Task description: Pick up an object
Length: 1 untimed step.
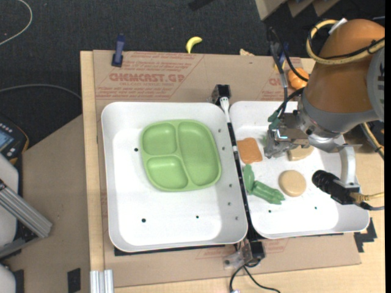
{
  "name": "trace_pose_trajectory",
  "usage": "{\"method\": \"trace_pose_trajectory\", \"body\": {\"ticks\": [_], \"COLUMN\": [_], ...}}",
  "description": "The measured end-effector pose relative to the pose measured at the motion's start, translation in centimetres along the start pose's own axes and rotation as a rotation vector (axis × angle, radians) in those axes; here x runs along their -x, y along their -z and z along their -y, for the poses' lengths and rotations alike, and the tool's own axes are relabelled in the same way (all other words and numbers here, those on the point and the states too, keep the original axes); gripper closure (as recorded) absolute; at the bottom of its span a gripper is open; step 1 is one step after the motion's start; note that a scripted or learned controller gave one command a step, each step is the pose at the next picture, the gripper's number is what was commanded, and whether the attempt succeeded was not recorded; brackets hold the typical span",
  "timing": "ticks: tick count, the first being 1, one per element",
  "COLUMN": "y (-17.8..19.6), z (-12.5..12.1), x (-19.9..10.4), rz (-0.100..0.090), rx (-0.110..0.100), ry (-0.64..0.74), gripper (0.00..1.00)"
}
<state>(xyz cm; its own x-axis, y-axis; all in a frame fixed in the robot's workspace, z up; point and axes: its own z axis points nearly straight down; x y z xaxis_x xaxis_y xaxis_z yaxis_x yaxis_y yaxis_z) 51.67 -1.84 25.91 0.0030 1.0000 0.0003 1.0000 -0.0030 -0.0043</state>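
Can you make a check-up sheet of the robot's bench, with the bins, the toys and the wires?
Surface: left bin and right bin, white, side by side on a cardboard sheet.
Job's things: orange-brown slice, green toy and tan round piece in the right bin; green divided plate in the left bin.
Clutter: blue clip on the sheet's edge; yellow piece on the dark floor.
Grippers: gripper over the right bin, next to the slice.
Cables: white cable looping on the floor.
Surroundings: dark floor round the bench.

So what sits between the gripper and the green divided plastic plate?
Camera view: a tan-orange flat food piece, close beside the gripper, then the two white bins' adjoining rims.
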Motion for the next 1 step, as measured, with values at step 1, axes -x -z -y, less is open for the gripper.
{"method": "trace_pose_trajectory", "body": {"ticks": [1], "y": [-4.74], "z": [4.06], "x": [-9.28], "rz": [-0.003], "rx": [-0.006], "ry": [0.012], "gripper": [1.0]}}
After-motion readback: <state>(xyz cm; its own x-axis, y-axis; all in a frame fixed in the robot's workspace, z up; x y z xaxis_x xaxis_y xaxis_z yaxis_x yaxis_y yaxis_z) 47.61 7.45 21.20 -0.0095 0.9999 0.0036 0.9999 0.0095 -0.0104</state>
